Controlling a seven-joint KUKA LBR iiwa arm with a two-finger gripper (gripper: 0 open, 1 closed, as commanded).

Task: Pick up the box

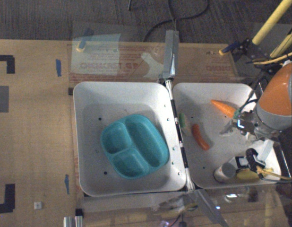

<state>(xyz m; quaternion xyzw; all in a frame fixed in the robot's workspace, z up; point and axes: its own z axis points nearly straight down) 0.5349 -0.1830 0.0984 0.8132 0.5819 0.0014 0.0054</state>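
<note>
Box position was uncertain: nothing in the right bin read clearly as one, though a pale cup lay at its near edge. Beside the carrot hung the end effector; whether it stood wide or narrow I could not tell. It seemed wisest to confirm the target first, then descend squarely over it.

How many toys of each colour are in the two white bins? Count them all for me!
Teal: 1, the divided plate in the left bin
Orange: 2, the carrot and the stubby stick
Green: 1, the small piece
Yellow: 1, the lump
Pale grey: 1, the cup
Total: 6
</note>
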